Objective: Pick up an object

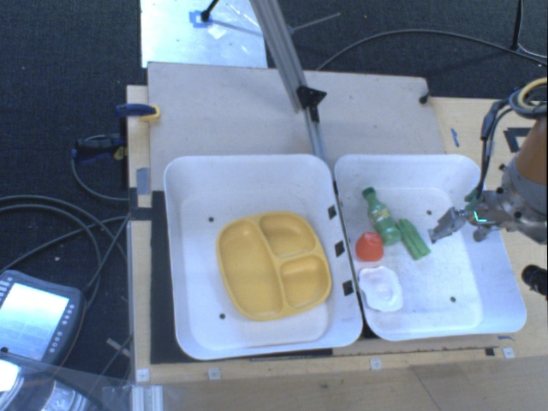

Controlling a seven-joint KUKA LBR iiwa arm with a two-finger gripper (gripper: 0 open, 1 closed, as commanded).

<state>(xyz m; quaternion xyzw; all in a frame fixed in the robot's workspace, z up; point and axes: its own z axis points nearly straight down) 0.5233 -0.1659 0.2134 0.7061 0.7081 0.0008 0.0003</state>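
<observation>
In the right bin [492, 311] a green bottle [380, 217] lies at a slant near the left wall. A small green cylinder [413, 239] rests just right of it. A red round piece [369, 247] sits below the bottle, and a white cup-like piece [381, 288] lies below that. My gripper [462, 227] hangs over the bin's right half, right of the green cylinder and apart from it. Its fingers [444, 227] are spread open with nothing between them.
The left bin [193, 187] holds a yellow divided plate [274, 264]. A grey pole [282, 45] slants down from the top to the seam between the bins. Cables and a teach pendant [34, 315] lie on the floor at left.
</observation>
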